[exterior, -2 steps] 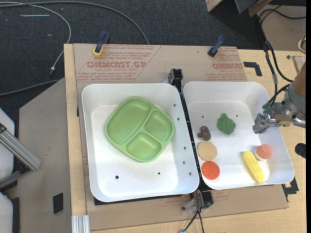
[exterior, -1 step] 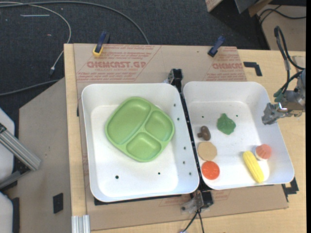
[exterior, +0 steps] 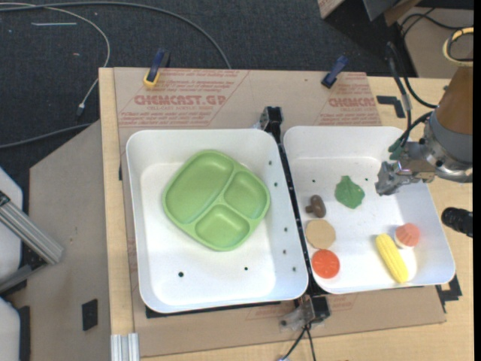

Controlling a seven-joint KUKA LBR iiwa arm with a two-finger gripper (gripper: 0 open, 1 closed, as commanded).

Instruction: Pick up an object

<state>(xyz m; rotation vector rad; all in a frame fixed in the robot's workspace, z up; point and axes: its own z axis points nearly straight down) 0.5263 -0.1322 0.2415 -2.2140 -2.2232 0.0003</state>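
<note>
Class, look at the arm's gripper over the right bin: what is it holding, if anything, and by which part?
Nothing is held. The gripper hangs over the right bin, apart from the green broccoli piece beside it; nothing shows between its fingers.

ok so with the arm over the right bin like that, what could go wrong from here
1. The gripper hovers near the bin's right wall, right of the green piece; a straight descent may meet bare floor.
2. The corn and pink piece look close together, so a grasp there could nudge one away.
3. The tan disc and orange disc lie flat and may slip.
</note>
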